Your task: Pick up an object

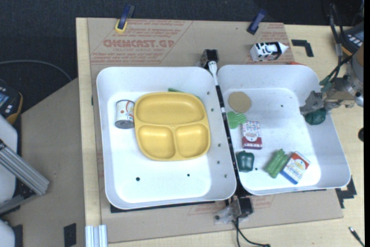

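Camera view: "CHEMCAST G.P." printed in red on brown board (139, 42) far left of gripper (315, 106). Gripper low over right white bin's (329, 142) right wall, arm entering from right; dark green rounded object (316, 118) seen at fingertips, apparently clasped between them. Left of gripper: tan disc (239, 102), red-white packet (251, 135), print unreadable. Further left: yellow three-compartment plastic tray (171, 125), small labelled can (124, 113).

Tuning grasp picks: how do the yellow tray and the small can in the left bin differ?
The yellow tray is wide, flat and split into three compartments; the can is small, cylindrical and white with a red label. The tray sits mid-bin; the can lies beside the tray's left edge. Both rest in the left bin.
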{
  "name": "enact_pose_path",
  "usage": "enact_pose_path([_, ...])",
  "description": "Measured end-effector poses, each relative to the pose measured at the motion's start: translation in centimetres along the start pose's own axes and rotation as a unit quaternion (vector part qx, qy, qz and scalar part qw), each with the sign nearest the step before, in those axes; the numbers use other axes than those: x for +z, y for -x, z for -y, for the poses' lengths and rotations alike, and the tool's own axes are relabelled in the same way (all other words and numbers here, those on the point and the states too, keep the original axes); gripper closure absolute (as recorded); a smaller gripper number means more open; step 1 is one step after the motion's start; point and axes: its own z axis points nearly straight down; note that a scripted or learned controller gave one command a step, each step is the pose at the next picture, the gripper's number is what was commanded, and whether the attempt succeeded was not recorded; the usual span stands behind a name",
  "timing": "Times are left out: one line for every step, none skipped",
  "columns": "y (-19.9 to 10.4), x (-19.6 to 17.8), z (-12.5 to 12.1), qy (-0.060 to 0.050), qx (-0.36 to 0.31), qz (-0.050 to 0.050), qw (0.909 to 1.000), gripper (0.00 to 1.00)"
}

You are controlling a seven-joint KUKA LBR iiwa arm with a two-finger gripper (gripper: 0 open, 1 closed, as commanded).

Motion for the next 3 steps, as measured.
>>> enact_pose_path([-4.1,0.5,-2.2,-0.001,-0.002,-0.001,1.0000,1.00])
enact_pose_path([-9.5,0.5,-5.3,-0.001,-0.003,-0.002,1.0000,1.00])
enact_pose_path([-11.7,1.2,-8.4,-0.001,-0.001,-0.001,1.0000,1.00])
